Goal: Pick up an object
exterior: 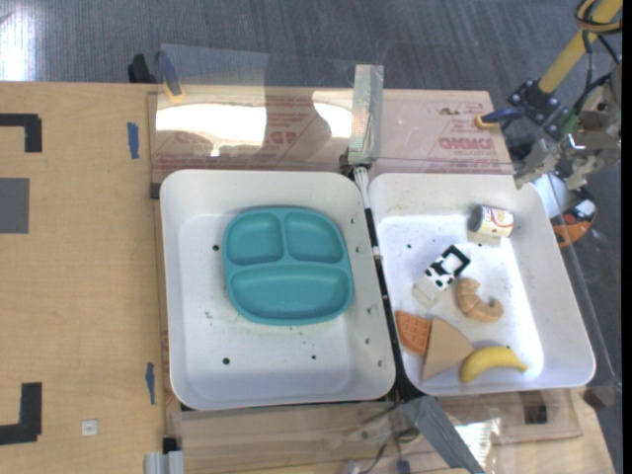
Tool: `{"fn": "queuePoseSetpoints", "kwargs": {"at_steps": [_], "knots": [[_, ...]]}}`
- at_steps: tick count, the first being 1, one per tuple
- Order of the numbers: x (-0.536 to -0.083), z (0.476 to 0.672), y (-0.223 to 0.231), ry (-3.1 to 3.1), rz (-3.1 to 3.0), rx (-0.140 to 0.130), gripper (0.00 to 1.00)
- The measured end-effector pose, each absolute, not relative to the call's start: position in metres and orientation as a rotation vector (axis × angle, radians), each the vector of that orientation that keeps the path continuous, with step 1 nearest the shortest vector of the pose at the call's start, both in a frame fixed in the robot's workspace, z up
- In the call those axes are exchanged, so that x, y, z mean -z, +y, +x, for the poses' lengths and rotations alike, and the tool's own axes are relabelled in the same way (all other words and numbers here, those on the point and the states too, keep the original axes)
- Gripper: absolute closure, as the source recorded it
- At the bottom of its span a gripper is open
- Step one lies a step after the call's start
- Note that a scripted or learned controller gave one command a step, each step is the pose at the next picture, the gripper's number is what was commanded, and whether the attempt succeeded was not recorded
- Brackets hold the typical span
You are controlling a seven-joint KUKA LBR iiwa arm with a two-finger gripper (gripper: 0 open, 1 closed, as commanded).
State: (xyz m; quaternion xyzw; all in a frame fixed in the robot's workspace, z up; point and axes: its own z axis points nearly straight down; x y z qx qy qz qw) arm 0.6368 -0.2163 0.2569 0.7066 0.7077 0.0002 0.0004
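Approach step: gripper (546,144), finger state indeterminate, hovers beyond the right bin (563,294); next, descend onto the croissant (479,302).

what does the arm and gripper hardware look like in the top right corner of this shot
At the view's upper right, the gripper is a compact cluster of dark and grey metal parts, with a small orange piece and a blue piece on its left side. A yellow bar slants up behind it, and looped yellow and black cables sit near the top edge.

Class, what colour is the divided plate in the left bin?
Teal, seen in the camera view: divided plate.
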Motion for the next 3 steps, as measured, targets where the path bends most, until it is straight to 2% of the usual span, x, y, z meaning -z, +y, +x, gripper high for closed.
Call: {"fn": "queuePoseSetpoints", "kwargs": {"at_steps": [1,2,3], "knots": [[-0.106,0.663,-0.188,2.118,2.318,-0.004,0.00],[-0.087,0.621,-0.123,2.488,1.914,-0.005,0.00],[-0.101,0.624,-0.124,2.480,1.910,-0.013,1.00]]}}
